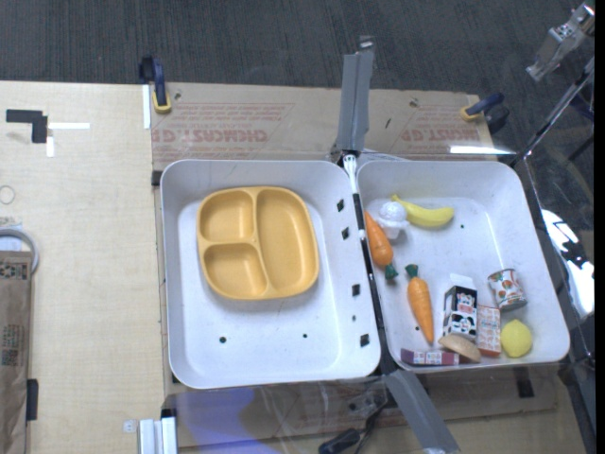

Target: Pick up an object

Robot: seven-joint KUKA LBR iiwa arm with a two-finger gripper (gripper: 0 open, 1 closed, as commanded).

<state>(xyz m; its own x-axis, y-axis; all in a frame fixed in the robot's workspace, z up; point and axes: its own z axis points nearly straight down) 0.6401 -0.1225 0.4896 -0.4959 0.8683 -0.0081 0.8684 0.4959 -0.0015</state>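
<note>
Nothing looks picked up yet: the curved yellow plastic banana (424, 214), two orange toy carrots (420, 308) and small round tin can (507, 289) all lie in the right white bin (539, 244), and I cannot tell how the end effector stands.

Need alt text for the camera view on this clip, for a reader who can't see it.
Two shallow white bins sit side by side on a bench: the left bin holds a yellow divided plate, the right bin toy food, including a banana, two carrots, a small can, a lemon and a milk carton.
</note>
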